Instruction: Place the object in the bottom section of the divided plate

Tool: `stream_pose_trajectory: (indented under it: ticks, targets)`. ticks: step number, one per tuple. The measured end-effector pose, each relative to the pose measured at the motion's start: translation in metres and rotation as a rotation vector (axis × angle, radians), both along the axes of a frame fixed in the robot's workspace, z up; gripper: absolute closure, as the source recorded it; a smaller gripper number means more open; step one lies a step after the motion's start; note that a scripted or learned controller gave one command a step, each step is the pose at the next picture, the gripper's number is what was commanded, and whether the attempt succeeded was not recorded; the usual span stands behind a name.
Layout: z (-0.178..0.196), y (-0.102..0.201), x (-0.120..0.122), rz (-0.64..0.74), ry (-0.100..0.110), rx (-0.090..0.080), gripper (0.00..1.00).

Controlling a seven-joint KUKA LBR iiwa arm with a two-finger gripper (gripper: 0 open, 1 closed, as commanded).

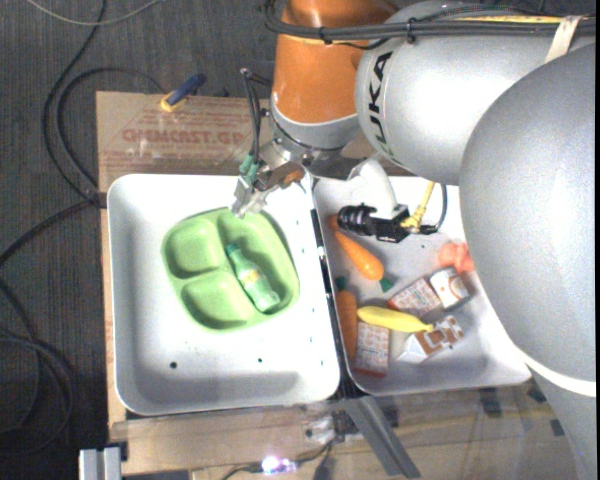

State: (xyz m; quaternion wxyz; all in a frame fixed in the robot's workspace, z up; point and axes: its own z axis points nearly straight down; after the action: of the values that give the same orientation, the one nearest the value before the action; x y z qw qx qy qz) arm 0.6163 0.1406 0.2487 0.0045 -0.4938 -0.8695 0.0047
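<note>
Risk lies in the small green packet (255,278) resting in the green plastic divided plate (195,248), right compartment, left white bin (140,368), while two-finger gripper (248,196), grip state untellable, hovers at plate's far rim

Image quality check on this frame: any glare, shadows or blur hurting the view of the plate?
Camera view: the green divided plate is evenly lit and sharp, casting a soft shadow on the left bin below it; the green object in its right section blends with the plate colour; the arm's grey shell is bright and slightly soft at upper right, and it hides part of the right bin; the gripper is small and indistinct.
</note>
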Motion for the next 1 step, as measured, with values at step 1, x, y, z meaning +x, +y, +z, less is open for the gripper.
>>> stream_pose_trajectory:
  ticks: [1]
  targets:
    - [-0.0772, -0.0145, -0.0169, -0.213, -0.005, 0.001, 1.00]
